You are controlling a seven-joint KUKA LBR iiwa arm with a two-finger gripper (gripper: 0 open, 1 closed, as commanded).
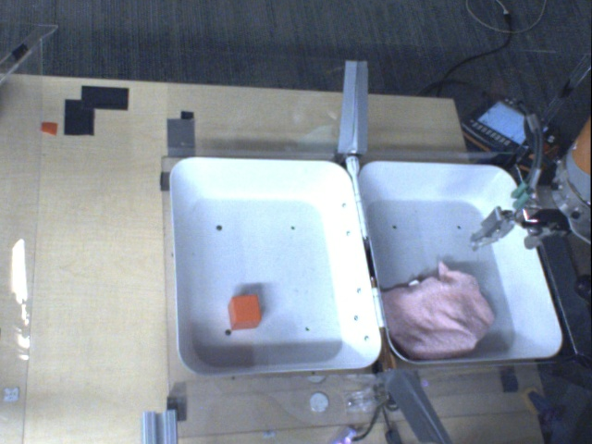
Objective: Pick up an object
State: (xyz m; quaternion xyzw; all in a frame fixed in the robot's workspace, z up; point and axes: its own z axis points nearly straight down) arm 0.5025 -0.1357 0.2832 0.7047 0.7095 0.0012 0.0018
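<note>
While nothing is gripped: pink cloth (437, 318), crumpled at the near end of the right bin (444, 192), lying below and left of the gripper (493, 227); long axis runs across the bin. Gripper hovers above, opening impossible to tell. Orange block (245, 312), left bin (277, 192). Wooden bench (83, 276); dark carpet (231, 17) beyond.

Most of the arm (575, 169) runs off the right edge, so only its wrist end shows. The gripper (495, 225) over the right bin (444, 178) is small and blurred, too indistinct to make out clearly. The pink cloth (438, 311) covers the bin floor beneath it.
</note>
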